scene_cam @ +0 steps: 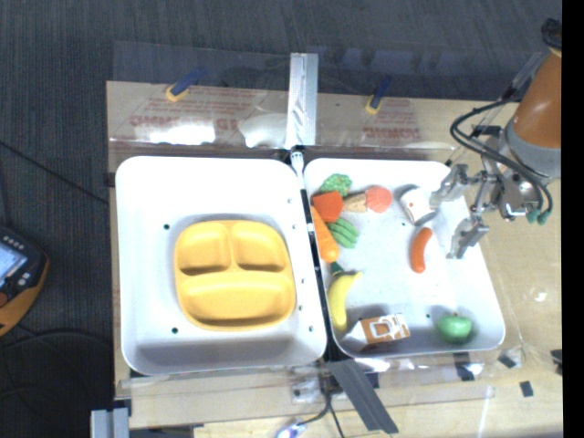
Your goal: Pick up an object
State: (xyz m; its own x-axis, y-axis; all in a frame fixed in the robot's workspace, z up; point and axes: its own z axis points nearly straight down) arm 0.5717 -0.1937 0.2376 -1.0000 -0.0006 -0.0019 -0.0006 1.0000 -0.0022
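The right bin [484, 272] holds several toy foods: a red sausage [419, 249], a banana [339, 297], a green apple [454, 326], an orange carton [383, 329], a carrot [321, 219], green pods [346, 233], a broccoli piece [336, 183], a red tomato [379, 197] and a white-and-red piece [407, 204]. My gripper [457, 213] hangs over the bin's right side, just right of the sausage. It is open with nothing between its fingers [464, 236].
The left bin [146, 208] holds a yellow divided tray [235, 272]. A metal divider [302, 99] stands behind the bins' shared wall. The arm's cables [479, 130] loop at the far right, and a black device [18, 263] lies off the bench at the left.
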